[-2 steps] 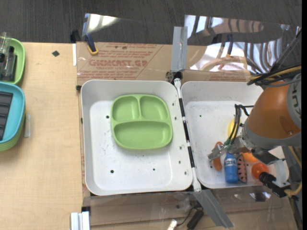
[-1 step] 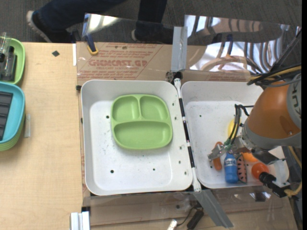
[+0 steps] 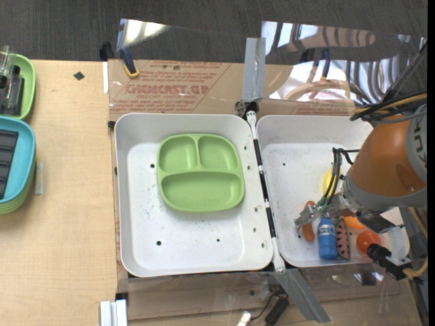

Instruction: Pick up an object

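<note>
Right, you're looking down on the worktop, pale wood, with the two white bins sitting side by side on it. The left bin carries a green divided plate, three compartments, lying flat toward the upper middle of the bin floor. The right bin touches it along the centre seam, and that's where your arm is, reaching in from the right with its orange band hanging over the bin's right half. Under and just left of that band you've got the clutter at the bin's lower right corner: a blue bottle standing out, an orange piece just beside it on the right, a small orange-red bit to its left, and a sliver of yellow above them, part-hidden by the arm. The hand is low among these things, its grey metal tip poking out leftward beside the blue bottle; whether it's spread or closed, or has anything between its fingers, you can't tell from here. Over at the far left edge of the worktop sit stacked green and blue trays.
</note>
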Available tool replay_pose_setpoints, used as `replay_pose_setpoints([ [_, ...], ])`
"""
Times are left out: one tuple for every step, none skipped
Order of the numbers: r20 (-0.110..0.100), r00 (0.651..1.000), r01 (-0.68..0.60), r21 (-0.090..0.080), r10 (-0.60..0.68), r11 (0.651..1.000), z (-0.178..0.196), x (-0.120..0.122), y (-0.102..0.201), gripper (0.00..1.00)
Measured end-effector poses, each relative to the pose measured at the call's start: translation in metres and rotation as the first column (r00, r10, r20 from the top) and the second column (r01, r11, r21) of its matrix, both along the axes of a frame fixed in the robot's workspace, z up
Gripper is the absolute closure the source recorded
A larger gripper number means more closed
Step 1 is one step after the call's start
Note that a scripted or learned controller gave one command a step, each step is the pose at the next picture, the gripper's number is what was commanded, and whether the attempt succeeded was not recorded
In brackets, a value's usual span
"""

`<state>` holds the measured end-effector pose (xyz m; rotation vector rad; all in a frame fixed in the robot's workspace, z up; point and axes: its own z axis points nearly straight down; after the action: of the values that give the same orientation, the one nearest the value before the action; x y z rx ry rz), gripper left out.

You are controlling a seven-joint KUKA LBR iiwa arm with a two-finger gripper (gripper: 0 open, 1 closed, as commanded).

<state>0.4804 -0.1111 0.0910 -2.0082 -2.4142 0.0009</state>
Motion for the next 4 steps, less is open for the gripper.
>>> replay_pose_setpoints([
  [0.0, 1.0, 0.0, 0.0, 0.0, 1.0, 0.0, 0.0, 0.0, 0.0],
  [0.001, 0.941, -0.34, -0.001, 0.34, 0.941, 0.1, 0.005, 0.084, 0.0],
  [0.001, 0.937, -0.35, -0.002, 0.35, 0.937, 0.124, 0.013, 0.194, 0.0],
  [0.002, 0.713, -0.701, -0.002, 0.701, 0.713, 0.172, -0.001, 0.299, 0.0],
])
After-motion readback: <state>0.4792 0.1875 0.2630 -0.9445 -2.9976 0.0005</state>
